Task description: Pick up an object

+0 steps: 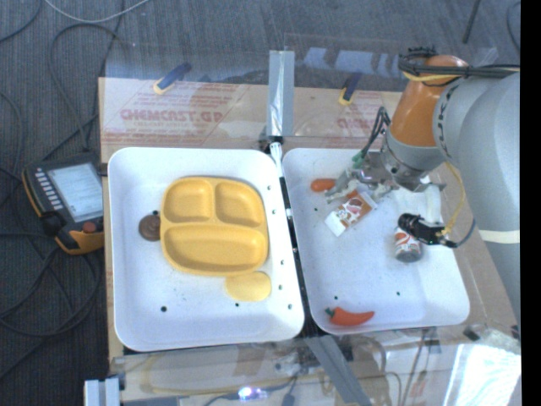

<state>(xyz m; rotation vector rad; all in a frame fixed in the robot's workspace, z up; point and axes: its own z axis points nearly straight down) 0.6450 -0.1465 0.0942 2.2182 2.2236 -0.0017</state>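
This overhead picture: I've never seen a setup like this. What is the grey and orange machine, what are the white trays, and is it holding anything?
You are looking down at a slant from one fixed camera above a bench. The grey machine with the orange band is a robot arm reaching in from the right. Its tool is low over the right bin, just above a small packet; whether it grips anything cannot be seen. That bin also holds a can and two orange peppers, one near the tool and one at the front edge. The left bin holds a yellow divided plate, a yellow disc and a brown piece.

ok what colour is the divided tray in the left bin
Yellow: the divided tray shows plainly in the camera view.
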